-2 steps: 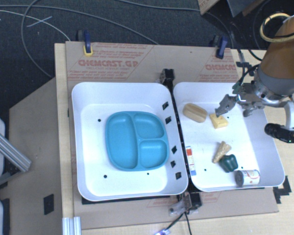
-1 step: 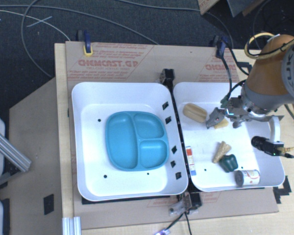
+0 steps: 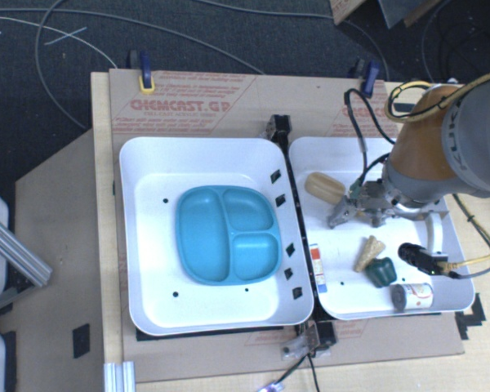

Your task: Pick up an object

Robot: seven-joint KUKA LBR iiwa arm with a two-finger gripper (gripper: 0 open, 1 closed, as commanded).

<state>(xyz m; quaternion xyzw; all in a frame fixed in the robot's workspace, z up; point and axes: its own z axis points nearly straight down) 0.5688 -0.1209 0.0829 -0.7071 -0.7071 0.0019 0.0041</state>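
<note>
1. Over the right bin [image 3: 343, 300] you see the grey arm [image 3: 465, 145] reaching in from the right, its orange band [image 3: 420, 149] above the wrist, bent down toward the bin floor
2. You have bare floor along that bin's left side, beside the divider; its front right corner is crowded by a teal object [image 3: 382, 272], a tan cone [image 3: 369, 253] and a small white cylinder [image 3: 414, 295]
3. The gripper [image 3: 351, 211] sits low beside the tan rounded piece [image 3: 324, 187] at the back of that bin; you cannot tell how far it is open, and nothing is visibly held
</note>
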